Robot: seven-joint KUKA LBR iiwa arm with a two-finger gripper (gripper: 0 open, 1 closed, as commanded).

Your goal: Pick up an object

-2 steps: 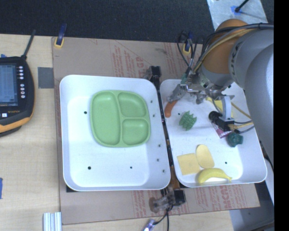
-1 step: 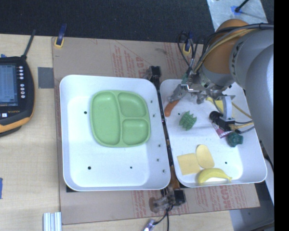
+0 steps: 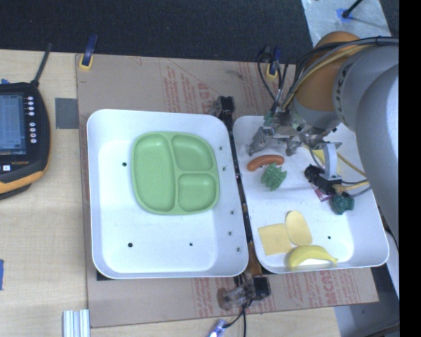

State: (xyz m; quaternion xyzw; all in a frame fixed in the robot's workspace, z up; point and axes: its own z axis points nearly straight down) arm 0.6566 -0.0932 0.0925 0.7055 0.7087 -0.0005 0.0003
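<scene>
Right bin [image 3: 368, 255], one sausage [image 3: 265, 162], two broccoli [image 3: 273, 177], one banana [image 3: 311, 257], claw [image 3: 275, 146] spread open, gripping nothing.

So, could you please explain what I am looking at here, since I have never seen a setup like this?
This is one camera fixed above a bench, looking down at a slant. The grey robot arm with an orange band reaches in from the right; its gripper hangs over the far end of the right bin. I cannot see anything held between its fingers. That bin holds toy food: a sausage, a broccoli floret, a cheese slice, a banana and other pieces. The left bin holds a green divided plate. A control tablet lies at the left.
</scene>
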